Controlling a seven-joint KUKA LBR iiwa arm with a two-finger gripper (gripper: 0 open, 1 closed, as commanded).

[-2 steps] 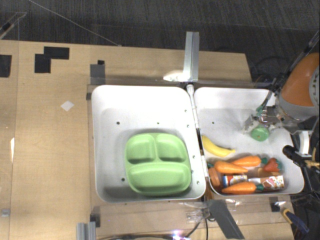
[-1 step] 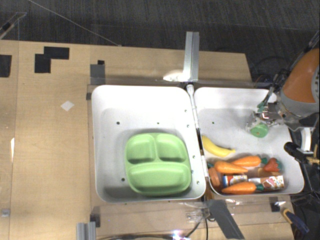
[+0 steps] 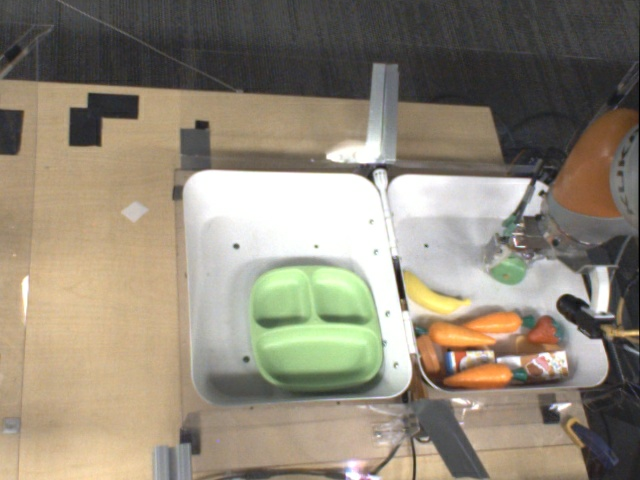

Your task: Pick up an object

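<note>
My gripper (image 3: 517, 240) hangs over the upper right part of the right bin (image 3: 440, 213), reaching in from the right below the arm's orange band (image 3: 598, 173). A small round green object (image 3: 508, 269) lies directly under the gripper tip, touching or nearly touching it. Whether the gripper holds it is hidden. A yellow banana (image 3: 432, 295) lies left of the bin's middle. Three orange carrots (image 3: 490, 323) and a labelled bottle (image 3: 522, 365) are piled along the bin's near edge.
A green divided plate (image 3: 316, 325) sits in the near half of the left bin (image 3: 230, 218). A metal post (image 3: 384, 113) stands behind the wall between the bins. A small red item (image 3: 544, 330) lies among the carrots.
</note>
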